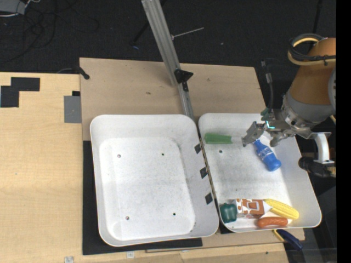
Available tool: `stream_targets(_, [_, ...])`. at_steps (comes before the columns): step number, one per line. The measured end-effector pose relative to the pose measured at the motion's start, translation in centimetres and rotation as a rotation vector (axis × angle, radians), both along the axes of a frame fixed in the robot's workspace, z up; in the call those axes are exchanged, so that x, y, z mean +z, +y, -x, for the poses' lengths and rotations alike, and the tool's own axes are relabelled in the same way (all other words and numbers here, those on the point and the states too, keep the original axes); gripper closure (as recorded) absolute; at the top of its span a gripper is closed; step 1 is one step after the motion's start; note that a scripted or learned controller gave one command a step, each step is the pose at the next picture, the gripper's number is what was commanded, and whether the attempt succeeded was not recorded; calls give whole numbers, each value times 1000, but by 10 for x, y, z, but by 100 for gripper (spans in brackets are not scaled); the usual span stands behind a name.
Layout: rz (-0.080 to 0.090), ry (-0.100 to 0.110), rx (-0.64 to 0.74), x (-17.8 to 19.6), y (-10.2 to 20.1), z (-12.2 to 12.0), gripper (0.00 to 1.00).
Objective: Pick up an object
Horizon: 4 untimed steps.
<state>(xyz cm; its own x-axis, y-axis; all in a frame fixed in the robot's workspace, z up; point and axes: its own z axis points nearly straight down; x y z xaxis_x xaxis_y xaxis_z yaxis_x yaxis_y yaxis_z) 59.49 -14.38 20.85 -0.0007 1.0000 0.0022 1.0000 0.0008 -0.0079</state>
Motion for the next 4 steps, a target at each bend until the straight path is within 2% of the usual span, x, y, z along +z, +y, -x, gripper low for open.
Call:
stream_targets(1, [1,-5,-1,3,0,-1,0])
stream_targets(2, [0,0,0,-45,8,-1,0])
stream_targets(3, [0,1,-1,-96,7,11,0])
stream_targets(4, [2,-6,-3,-117,8,11,0])
